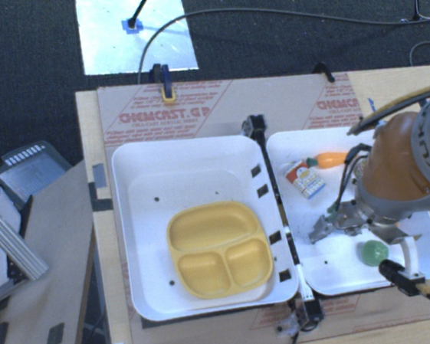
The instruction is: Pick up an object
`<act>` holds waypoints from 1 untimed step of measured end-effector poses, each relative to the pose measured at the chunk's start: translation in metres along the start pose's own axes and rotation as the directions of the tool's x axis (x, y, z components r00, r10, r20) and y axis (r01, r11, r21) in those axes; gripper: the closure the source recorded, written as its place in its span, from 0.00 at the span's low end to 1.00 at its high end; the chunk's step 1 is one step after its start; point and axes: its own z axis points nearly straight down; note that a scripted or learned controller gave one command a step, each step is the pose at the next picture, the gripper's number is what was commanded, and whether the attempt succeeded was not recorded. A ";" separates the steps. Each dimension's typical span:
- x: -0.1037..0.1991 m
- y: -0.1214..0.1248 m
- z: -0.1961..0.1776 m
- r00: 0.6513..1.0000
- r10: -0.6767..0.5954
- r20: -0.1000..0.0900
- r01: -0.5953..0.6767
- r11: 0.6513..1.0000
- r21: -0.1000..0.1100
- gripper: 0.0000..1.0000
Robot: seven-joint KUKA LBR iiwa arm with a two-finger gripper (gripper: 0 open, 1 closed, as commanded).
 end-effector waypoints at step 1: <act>0.000 0.001 -0.011 1.000 0.000 0.000 0.000 1.000 -0.002 1.00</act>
